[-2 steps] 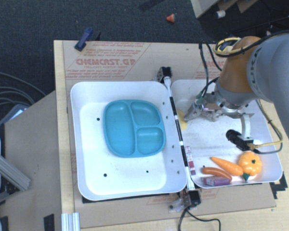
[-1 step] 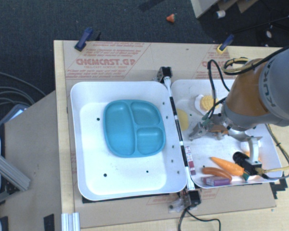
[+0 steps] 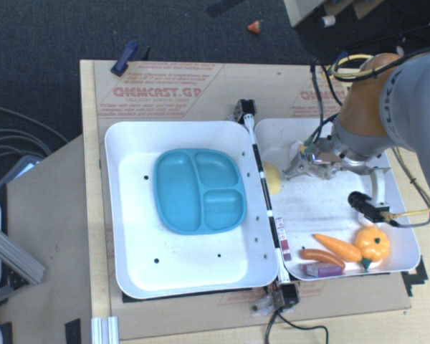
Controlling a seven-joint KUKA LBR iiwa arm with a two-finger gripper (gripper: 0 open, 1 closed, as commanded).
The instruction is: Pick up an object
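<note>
My gripper point(image 3: 299, 165) is low over the upper left part of the right bin point(image 3: 322, 213), at the end of the grey arm with its orange band point(image 3: 365, 99). A pale yellow object point(image 3: 272, 179) lies just left of it, against the bin's left wall, a small gap apart from the gripper. Nothing shows held in the gripper. At the bin's front right lie an orange carrot point(image 3: 337, 246), a round orange pepper with a green stem point(image 3: 373, 244), a red sausage-like piece point(image 3: 321, 256) and a small purple piece point(image 3: 322, 269).
The left bin point(image 3: 129, 213) holds a blue divided plate point(image 3: 199, 190). A black rail point(image 3: 261, 185) runs along the divider between the bins. Cables hang around the arm at the right. A blue clip point(image 3: 125, 57) lies on the cardboard at the back.
</note>
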